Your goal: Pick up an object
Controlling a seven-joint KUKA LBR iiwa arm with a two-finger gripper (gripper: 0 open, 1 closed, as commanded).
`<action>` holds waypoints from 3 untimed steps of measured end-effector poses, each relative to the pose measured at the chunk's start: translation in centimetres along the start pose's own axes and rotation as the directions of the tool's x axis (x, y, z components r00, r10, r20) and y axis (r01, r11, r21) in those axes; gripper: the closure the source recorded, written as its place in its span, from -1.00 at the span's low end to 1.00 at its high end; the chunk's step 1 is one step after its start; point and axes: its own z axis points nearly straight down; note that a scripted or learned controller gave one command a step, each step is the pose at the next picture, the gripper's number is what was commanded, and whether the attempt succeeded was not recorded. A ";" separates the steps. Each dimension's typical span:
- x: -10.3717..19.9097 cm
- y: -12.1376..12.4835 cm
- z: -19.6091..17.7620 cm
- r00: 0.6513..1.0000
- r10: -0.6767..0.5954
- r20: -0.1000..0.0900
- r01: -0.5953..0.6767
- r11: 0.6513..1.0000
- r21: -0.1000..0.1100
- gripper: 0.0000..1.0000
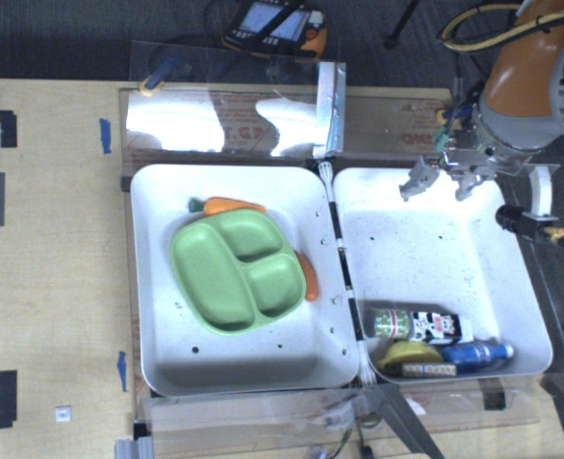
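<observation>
Nearest us, we judge the blue plastic bottle (475,355) light, stiff and slippery, best pinched across its middle by the open, empty tool (442,182).

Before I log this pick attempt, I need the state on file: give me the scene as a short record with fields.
left bin: green divided plate, with an orange carrot-like item at its far edge
right bin: can with a cow-print label, blue bottle, yellow item, all bunched at the near edge
gripper: over the right bin's far end, fingers spread, nothing between them
distance to objects: gripper is well apart from the cluster
</observation>
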 end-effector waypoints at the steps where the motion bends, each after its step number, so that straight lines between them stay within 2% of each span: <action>1: 0.0 -6.5 -11.4 0.993 -0.118 0.001 0.118 0.993 -0.002 -1.00; 2: -2.6 -6.2 2.1 1.000 0.024 0.000 -0.024 1.000 -0.001 -1.00; 3: -6.8 -15.5 7.6 1.000 0.028 -0.001 -0.028 1.000 0.000 -1.00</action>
